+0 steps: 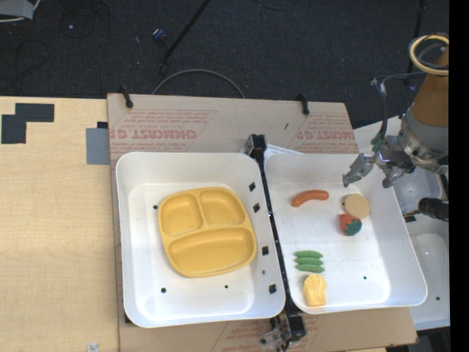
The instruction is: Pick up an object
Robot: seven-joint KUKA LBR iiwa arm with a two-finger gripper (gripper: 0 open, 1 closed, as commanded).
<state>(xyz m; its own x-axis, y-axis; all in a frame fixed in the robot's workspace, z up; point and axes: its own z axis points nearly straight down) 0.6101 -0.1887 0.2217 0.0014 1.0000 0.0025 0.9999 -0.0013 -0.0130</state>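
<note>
We see the hand [375, 169] at the right bin's [410, 288] upper right, fingers spread and holding nothing; the nearest object, a tan disc [357, 206], lies just below and slightly left of it; so we judge a short descent suffices.

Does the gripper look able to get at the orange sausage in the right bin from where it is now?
Probably yes. The gripper hangs over the right bin's far right part, and the sausage lies alone on bare floor to its left. The tan disc and other toys sit clear of it, so nothing blocks a descent.
</note>
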